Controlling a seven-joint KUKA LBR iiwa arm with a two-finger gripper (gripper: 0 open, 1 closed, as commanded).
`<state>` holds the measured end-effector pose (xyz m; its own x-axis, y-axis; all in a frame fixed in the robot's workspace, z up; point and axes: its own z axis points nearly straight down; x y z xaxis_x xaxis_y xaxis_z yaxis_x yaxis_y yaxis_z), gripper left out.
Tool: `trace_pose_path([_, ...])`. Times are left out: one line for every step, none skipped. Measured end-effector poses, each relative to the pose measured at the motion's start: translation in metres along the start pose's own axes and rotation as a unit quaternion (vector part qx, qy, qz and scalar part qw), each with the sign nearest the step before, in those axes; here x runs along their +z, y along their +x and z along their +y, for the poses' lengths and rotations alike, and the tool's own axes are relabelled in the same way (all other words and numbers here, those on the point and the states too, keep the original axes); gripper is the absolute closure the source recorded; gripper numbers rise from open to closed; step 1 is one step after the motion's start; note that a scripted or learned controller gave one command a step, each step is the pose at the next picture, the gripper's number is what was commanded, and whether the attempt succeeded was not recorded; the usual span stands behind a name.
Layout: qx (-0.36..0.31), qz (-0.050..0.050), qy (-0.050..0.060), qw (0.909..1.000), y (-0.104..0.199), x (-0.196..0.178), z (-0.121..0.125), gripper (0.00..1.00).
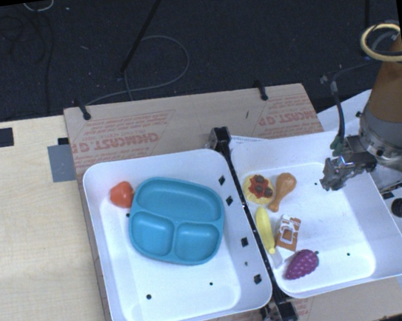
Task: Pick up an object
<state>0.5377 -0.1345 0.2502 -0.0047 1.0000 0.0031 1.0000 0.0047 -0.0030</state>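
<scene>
Looking down on my bench, I see the two white bins side by side on a sheet of cardboard (181, 125). My arm (392, 109) comes in from three o'clock, and its gripper (336, 175) hangs over the right bin (381, 241), toward that bin's three o'clock side and above bare white floor. I cannot tell how the gripper is set; it is too small and dark from here, and I see nothing held in it.

The things I could pick sit along the nine o'clock side of the right bin, well apart from the gripper. A round yellow toy with dark red bits on it (258, 187) lies highest, and a tan drumstick (282, 189) lies just beside it at three o'clock, touching or nearly so. Below them, toward six o'clock, a yellow banana (264, 229) lies along the bin's wall, with a small orange and white toy (288, 233) just beside it at three o'clock. A bunch of purple grapes (301, 263) lies nearest the six o'clock edge.

The left bin (133, 308) holds a blue divided plate (176, 219) with three compartments, tilted a little in the view. An orange-red ball (121, 195) lies just beside the plate at ten o'clock, near the bin's corner.
</scene>
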Motion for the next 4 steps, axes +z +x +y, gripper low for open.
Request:
trace_pose_path([0.0,0.0,0.0,1.0,0.052,-0.002,-0.001,1.0])
trace_pose_path([0.0,0.0,0.0,1.0,0.097,-0.003,0.003,1.0])
trace_pose_path([0.0,-0.001,0.0,1.0,0.148,0.011,0.019,1.0])
trace_pose_path([0.0,-0.001,0.001,1.0,0.2,0.024,0.019,1.0])
